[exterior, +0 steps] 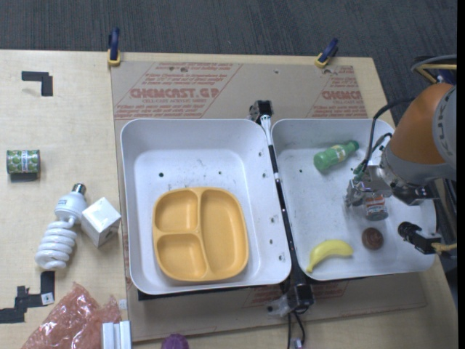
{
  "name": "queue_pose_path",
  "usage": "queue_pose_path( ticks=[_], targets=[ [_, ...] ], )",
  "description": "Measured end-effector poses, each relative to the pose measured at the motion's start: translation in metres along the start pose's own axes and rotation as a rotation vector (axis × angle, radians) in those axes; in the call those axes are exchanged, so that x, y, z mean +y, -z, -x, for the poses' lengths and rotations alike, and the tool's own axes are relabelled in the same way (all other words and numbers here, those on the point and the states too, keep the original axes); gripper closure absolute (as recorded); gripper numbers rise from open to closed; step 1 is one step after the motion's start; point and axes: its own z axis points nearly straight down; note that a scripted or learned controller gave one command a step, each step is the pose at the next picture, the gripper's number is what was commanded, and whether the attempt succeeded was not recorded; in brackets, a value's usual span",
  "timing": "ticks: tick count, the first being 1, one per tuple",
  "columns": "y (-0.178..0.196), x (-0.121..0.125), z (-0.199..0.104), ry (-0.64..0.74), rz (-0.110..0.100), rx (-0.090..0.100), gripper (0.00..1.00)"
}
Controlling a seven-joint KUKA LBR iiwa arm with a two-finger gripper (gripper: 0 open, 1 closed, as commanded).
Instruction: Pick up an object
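Observation:
My gripper (359,193) is low in the right bin (305,195), right of its middle, under the orange-banded wrist (425,133). A small silver can with a red band (375,209) lies right beside the gripper, on its near-right side; I cannot tell whether they touch. A green bottle (334,155) lies on its side up and to the left of the gripper. In the bin's near part, a yellow banana (330,253) rests close to the front wall. A brown round object (373,238) sits just below the can.
The left bin (138,195) holds a yellow divided plate (200,233). On the bench to the left lie a spiral light bulb (62,227), a white cube (101,220), a green can (22,163) and a pink mesh bag (65,322).

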Motion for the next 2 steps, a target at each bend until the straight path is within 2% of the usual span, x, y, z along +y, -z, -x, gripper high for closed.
queue_pose_path(
  ticks=[1, 2],
  targets=[
    [0.0233, 0.0899, 0.0527, 0.002, 0.001, 0.0, 1.0],
    [0.0229, 0.0902, 0.0508, 0.003, 0.001, 0.003, 0.0]
  ],
)
